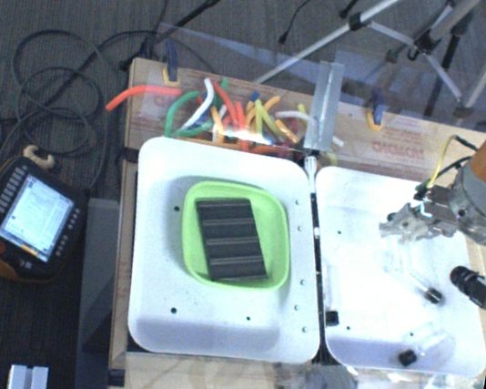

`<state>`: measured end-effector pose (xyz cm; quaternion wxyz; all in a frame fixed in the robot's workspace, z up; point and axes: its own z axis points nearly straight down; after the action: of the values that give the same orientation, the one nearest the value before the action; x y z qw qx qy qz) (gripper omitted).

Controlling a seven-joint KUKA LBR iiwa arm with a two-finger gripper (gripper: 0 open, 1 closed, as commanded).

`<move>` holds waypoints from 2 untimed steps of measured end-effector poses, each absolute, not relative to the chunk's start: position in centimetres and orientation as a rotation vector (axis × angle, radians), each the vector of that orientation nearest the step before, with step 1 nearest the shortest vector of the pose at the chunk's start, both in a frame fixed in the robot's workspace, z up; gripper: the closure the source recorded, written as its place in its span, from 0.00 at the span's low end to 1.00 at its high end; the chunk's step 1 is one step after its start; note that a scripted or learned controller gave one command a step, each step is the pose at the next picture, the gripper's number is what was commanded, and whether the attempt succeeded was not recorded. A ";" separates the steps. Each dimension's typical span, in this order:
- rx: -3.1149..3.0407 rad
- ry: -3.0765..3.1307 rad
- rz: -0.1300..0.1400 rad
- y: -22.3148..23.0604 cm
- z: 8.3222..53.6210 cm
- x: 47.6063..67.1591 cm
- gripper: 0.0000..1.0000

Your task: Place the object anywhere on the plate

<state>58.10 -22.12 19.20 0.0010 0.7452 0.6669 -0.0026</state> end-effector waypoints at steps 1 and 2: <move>2.339 2.093 -0.008 -22.1 19.2 58.1 0.00; 2.450 1.962 -0.003 -21.6 27.4 53.6 0.00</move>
<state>53.64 -21.61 27.39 0.0013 0.7805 0.6251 -0.0009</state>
